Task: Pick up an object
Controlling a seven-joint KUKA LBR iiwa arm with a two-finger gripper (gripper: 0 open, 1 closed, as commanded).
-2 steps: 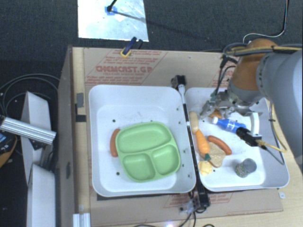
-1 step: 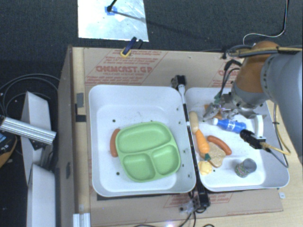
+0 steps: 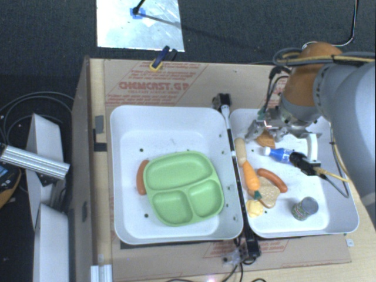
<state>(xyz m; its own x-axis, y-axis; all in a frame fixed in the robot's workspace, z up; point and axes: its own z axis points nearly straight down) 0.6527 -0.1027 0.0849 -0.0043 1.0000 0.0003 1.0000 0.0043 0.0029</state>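
My gripper (image 3: 262, 129) hangs low over the back left part of the right bin (image 3: 338, 210). Right under it lies a small tan-orange piece (image 3: 267, 140), partly hidden by the gripper. A blue-and-white tube (image 3: 278, 154) lies just in front of that piece. Further forward are an orange carrot (image 3: 251, 178), a red sausage (image 3: 272, 180), a tan bread slice (image 3: 268, 195), a yellow chunk (image 3: 255, 208) and a grey can (image 3: 305, 208). A cream stick (image 3: 239, 149) lies along the bin's left wall.
The left bin (image 3: 126, 157) holds a green divided plate (image 3: 183, 188) with a reddish sausage (image 3: 141, 177) beside its left rim. A black divider rail (image 3: 232, 157) runs between the bins. The arm's grey body (image 3: 346, 98) looms over the right bin's back right.
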